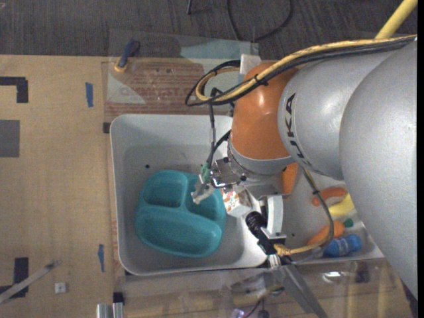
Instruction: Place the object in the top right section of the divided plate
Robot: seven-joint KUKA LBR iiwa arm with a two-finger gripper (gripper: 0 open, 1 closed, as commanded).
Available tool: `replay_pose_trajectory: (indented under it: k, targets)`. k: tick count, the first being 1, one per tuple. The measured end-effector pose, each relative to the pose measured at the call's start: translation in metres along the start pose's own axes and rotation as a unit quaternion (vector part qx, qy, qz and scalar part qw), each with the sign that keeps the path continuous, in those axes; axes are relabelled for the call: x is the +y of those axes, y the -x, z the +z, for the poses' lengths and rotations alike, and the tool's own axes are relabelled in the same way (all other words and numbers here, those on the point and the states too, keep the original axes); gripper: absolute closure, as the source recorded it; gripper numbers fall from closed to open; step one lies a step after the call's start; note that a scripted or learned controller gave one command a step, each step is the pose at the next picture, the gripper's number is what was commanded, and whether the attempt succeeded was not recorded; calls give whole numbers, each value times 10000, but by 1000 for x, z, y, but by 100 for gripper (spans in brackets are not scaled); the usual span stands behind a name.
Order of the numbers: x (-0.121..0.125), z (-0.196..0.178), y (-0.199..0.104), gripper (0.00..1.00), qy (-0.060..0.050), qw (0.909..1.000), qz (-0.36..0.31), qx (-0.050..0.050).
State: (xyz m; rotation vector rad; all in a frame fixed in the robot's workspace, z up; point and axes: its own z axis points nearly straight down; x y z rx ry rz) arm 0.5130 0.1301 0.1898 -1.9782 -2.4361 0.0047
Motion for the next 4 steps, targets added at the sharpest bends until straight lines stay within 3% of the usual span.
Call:
replay_pose_trajectory:
  k: [1, 2, 3, 4]
  targets:
    - [1, -11, 0, 100, 13, 10000, -8, -5]
    - [-34, 17, 3, 100, 5, 10000, -70, -3]
    - [-16, 71, -26, 100, 241, 9955, 918, 13]
    - [-18, 73, -22, 0, 210, 9953, 941, -18]
